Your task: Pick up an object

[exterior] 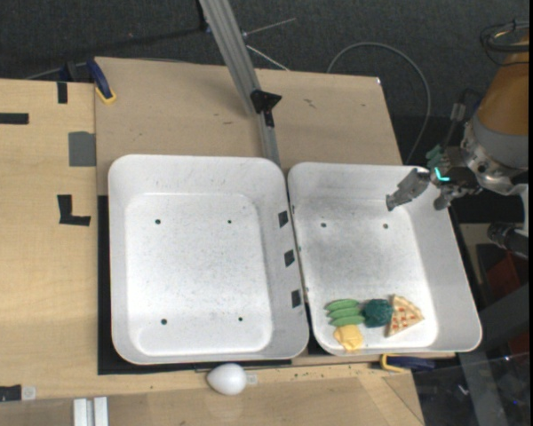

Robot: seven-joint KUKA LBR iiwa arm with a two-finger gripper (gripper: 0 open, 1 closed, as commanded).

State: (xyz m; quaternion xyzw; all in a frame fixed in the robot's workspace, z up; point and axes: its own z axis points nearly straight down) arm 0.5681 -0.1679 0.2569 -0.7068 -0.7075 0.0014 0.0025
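Note:
Four small toys lie together in the near corner of the right bin point(338, 193): a green pod point(343, 309), a dark teal lump point(377, 311), a pizza slice point(404, 315) and a yellow piece point(348, 335). My gripper point(417, 202) hangs over the far right edge of that bin, well behind the toys. It is open, its two dark fingers spread apart with nothing between them.
The left bin point(195, 167) sits beside the right one, their rims touching. A white egg-shaped object point(226, 378) rests on the bench just in front of the left bin. A grey metal pole point(240, 56) slants down to the bins' far edge.

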